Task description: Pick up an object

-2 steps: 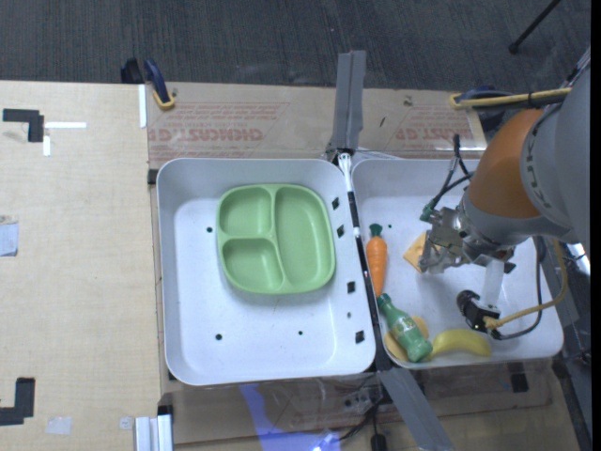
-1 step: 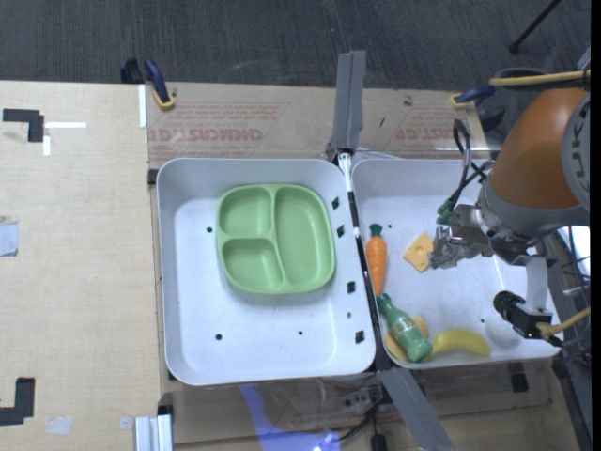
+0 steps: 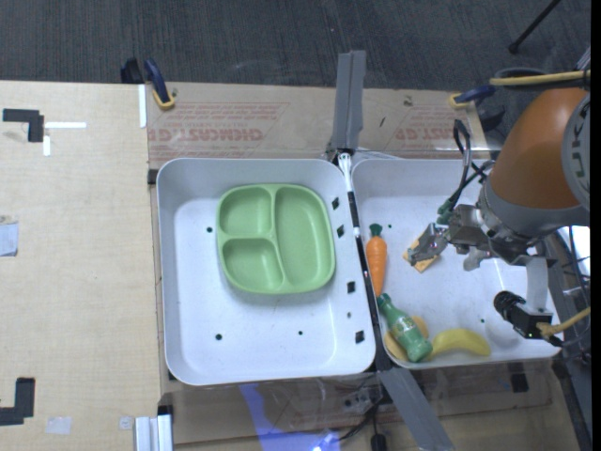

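Observation:
My gripper (image 3: 434,242) hangs over the upper middle of the right bin (image 3: 488,181), reaching in from the right under the orange-banded wrist. A small orange and yellow piece (image 3: 419,256) lies right at its tip; whether it is gripped is hidden. A carrot (image 3: 376,261) lies along the bin's left wall, just left of the gripper. Leaning in the bin's front left corner is a green bottle (image 3: 406,329), with a yellow banana (image 3: 460,343) beside it to the right.
The left bin (image 3: 188,318) holds a green divided plate (image 3: 276,239) in its upper middle. A grey divider post (image 3: 348,101) stands between the bins at the back. Cables and a black fitting (image 3: 518,310) hang at the right bin's right side.

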